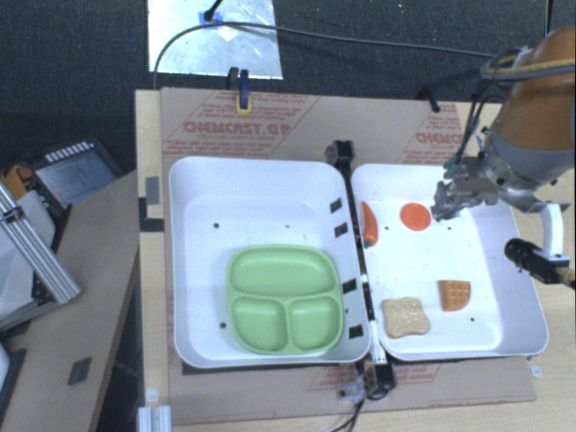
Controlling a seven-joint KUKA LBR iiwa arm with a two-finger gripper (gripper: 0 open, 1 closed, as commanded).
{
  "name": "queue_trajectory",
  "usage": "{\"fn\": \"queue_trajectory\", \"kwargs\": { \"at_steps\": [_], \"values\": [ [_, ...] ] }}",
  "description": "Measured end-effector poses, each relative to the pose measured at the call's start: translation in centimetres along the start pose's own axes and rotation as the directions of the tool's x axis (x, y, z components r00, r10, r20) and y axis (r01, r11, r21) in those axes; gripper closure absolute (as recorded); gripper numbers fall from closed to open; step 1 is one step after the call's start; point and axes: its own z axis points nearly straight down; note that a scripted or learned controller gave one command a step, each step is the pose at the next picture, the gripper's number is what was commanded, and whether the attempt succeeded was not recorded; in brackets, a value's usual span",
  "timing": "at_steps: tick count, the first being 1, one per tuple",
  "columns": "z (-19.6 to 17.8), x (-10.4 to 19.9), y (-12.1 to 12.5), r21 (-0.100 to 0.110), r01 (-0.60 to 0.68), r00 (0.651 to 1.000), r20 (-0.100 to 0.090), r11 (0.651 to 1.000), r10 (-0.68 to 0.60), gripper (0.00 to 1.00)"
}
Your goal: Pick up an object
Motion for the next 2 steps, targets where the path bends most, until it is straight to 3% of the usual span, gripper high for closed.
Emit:
{"fn": "queue_trajectory", "kwargs": {
  "at_steps": [2],
  "values": [
    [1.3,10.1,-1.7,0.000,0.000,1.000,-0.001,1.000,0.000,1.00]
  ]
}}
